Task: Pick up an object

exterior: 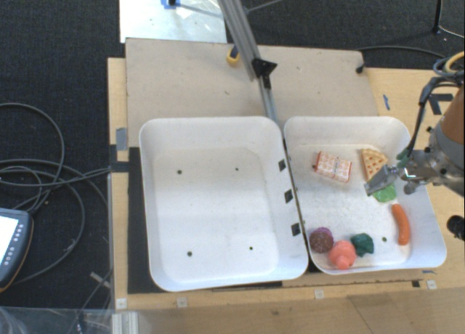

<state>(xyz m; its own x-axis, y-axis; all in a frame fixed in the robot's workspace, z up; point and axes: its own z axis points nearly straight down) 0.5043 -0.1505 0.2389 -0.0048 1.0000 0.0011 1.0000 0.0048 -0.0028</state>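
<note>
My gripper (pixel 382 182) reaches in from the right over the right bin (pixel 418 140), at its right-middle. A small light-green object (pixel 386 194) lies directly under and against the gripper's tip, partly hidden by it. A yellow waffle wedge (pixel 373 160) lies just behind the gripper, and a pink-and-white wafer block (pixel 333 167) lies to the wedge's left. An orange sausage-shaped piece (pixel 400 224) lies in front of the gripper. Along the bin's front edge sit a purple ball (pixel 321 239), a salmon-pink piece (pixel 343 254) and a dark green piece (pixel 362 243).
The left bin (pixel 156 136) adjoins the right one along a shared rim with black clips. A grey pole (pixel 240 20) slants down from the top to the bins' junction. Cables and a pendant (pixel 11 242) lie on the floor at left.
</note>
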